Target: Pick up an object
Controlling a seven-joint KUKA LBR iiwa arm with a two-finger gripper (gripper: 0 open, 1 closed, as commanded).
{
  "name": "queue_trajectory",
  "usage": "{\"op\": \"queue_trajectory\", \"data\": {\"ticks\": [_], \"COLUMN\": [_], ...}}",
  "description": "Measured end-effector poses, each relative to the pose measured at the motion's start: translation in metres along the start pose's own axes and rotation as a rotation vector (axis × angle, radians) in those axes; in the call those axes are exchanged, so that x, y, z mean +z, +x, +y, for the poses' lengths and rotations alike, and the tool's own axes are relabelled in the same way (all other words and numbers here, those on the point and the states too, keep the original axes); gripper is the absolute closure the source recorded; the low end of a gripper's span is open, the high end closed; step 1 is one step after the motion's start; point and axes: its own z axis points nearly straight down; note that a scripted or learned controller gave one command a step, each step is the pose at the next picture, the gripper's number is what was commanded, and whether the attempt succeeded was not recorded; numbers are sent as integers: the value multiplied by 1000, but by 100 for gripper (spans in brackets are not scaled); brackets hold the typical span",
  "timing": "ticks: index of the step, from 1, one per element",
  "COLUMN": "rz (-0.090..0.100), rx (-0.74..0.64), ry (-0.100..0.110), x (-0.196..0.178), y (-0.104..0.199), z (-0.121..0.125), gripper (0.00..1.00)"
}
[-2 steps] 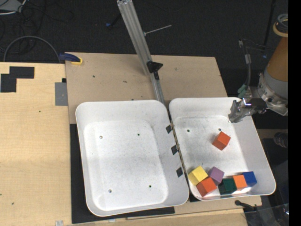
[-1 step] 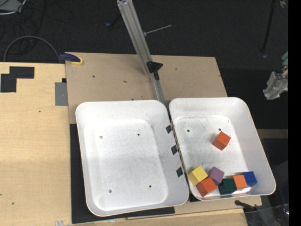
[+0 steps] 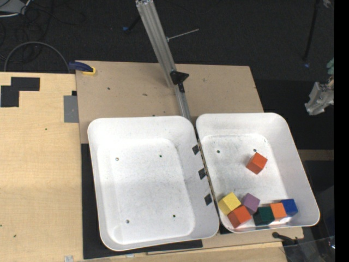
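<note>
Distance is what the coming move turns on: the pincer (image 3: pixel 319 98) hangs at the far right edge, outside the right bin (image 3: pixel 283 125) and well apart from its cubes. Whether it is open or closed cannot be told. The lone orange-red cube (image 3: pixel 257 162) lies nearest, down and to the left; six other cubes (image 3: pixel 256 209) crowd the near wall.

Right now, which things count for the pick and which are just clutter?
For the pick:
- lone orange block
- yellow block
- purple block
- green block
- blue block
- right bin

Lying about:
- left bin
- metal rail
- blue clamp
</note>
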Motion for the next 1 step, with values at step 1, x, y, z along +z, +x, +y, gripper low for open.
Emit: {"op": "queue_trajectory", "data": {"ticks": [1], "rz": [0], "rx": [-10], "ry": [2], "x": [-9], "y": [1], "z": [1], "gripper": [100]}}
